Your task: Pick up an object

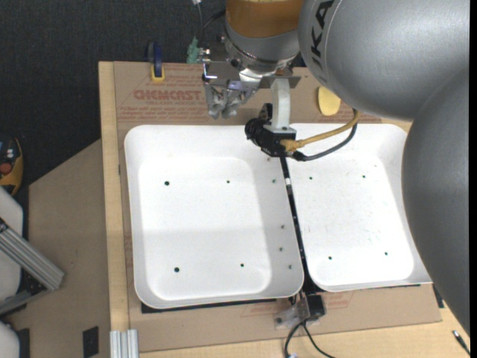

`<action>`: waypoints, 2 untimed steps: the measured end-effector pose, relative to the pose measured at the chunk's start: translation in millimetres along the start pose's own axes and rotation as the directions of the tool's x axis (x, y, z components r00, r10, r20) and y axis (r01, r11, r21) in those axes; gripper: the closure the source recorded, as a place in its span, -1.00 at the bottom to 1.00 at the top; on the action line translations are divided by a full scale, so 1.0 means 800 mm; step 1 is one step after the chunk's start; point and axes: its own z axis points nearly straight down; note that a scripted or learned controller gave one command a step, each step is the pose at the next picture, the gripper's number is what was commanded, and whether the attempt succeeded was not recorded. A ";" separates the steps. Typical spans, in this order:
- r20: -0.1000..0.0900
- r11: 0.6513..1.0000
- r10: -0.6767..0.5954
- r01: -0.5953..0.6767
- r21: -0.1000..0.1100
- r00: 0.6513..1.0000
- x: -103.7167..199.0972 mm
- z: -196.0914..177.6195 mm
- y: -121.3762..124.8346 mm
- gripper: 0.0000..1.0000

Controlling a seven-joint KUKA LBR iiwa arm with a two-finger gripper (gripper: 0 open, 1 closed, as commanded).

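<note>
My gripper [222,101] hangs over the cardboard just behind the back rim of the left bin [141,200], under the orange band of the arm [261,10]. Its tip is small and blurred. Nothing shows hanging from it. A pale yellow object [328,100] lies behind the back rim of the right bin [402,222], partly covered by the arm. The white floors of both bins show only small dark dots.
A black fitting with a tan cable [270,136] sits at the back of the seam between the bins. A blue and yellow clamp [156,63] stands on the cardboard's back edge. The grey arm covers the upper right.
</note>
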 end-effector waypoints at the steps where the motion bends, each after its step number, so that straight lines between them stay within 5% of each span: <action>1: 0.001 1.000 -0.006 0.006 0.010 1.000 0.042 0.082 0.039 1.00; 2: 0.000 1.000 -0.002 0.002 0.005 1.000 0.019 0.029 0.026 1.00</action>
